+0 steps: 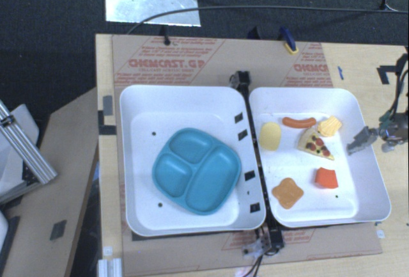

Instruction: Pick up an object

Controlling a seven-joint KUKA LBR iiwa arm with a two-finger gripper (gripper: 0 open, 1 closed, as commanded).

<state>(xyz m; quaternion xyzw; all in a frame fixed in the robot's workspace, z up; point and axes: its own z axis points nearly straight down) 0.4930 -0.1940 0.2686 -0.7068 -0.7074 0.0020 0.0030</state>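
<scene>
A: The gripper [360, 140] hangs over the right bin's [358, 205] right rim; whether it's parted, I cannot tell. It carries nothing.

B: Go for the red block [326, 178], left and nearer. Descend straight, clear of the pizza slice [316, 142].

The left bin [137, 109] holds a blue divided plate [195, 170]; the right bin [364, 199] holds 6 toy foods, gripper [363, 139] at its right rim.

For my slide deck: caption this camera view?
Gripper at right bin's edge beside toy foods; blue plate in left bin.
</scene>
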